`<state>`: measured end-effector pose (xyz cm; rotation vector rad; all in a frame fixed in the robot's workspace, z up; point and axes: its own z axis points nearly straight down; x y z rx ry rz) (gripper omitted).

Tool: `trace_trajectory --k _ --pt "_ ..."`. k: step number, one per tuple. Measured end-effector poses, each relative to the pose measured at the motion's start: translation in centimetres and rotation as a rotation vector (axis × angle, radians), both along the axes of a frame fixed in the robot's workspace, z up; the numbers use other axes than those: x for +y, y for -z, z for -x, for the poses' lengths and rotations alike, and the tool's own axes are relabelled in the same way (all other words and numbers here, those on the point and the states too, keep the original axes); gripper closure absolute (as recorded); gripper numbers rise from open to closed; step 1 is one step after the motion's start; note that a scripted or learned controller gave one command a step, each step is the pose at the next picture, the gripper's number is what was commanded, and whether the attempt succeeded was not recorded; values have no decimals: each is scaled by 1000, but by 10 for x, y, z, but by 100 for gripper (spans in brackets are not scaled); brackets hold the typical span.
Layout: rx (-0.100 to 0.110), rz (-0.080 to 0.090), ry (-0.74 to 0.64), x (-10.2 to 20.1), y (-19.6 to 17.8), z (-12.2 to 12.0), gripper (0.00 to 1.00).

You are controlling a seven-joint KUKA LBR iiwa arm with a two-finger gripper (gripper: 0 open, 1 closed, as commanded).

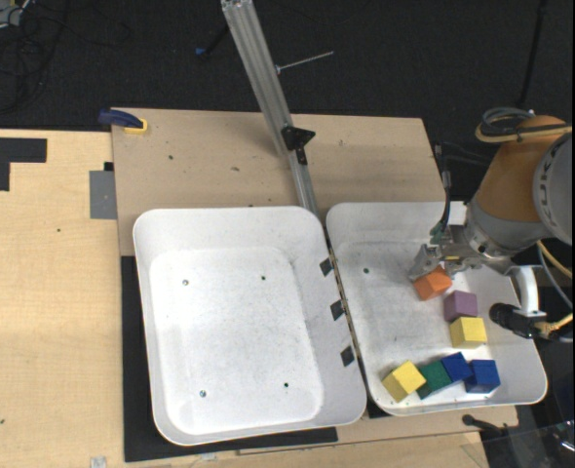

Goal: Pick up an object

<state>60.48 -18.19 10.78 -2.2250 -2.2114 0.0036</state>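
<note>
Gripper (434, 261) of the grey arm hung low in the right white plastic bin (375, 232), its tip touching the small orange foam cube (432, 284); whether the tool was wide or narrow could not be told. A good grasp probably needed centring over that cube first. Counted: one orange, one purple cube (460, 305), two yellow, two blue, one green.
</note>
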Motion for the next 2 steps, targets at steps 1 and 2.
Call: trace_trajectory --k 1,2 --pt "-8 2 0 -1 -62 3 100" --pt "-8 2 -7 4 -112 -6 100"
